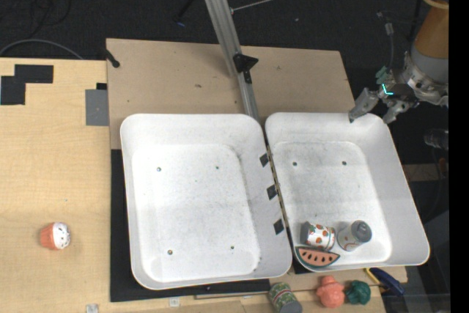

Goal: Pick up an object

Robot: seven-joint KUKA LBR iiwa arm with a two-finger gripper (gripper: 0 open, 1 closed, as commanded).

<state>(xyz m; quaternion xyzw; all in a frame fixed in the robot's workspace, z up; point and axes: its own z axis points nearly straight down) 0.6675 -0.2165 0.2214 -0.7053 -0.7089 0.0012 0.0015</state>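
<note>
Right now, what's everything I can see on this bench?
White bins: 2, side by side; left bin, right bin.
Red-and-white toy: 1, right bin's near corner.
Grey cylinder: 1, beside it.
Watermelon slice: 1, red and green, on the right bin's near rim.
Orange-and-white ball: 1, wooden bench, left.
Pink toy, green toy: 1 each, in front of right bin.
Metal rail: 1, grey, behind bins.
Gripper: 1, grey, at right bin's far corner.
</note>
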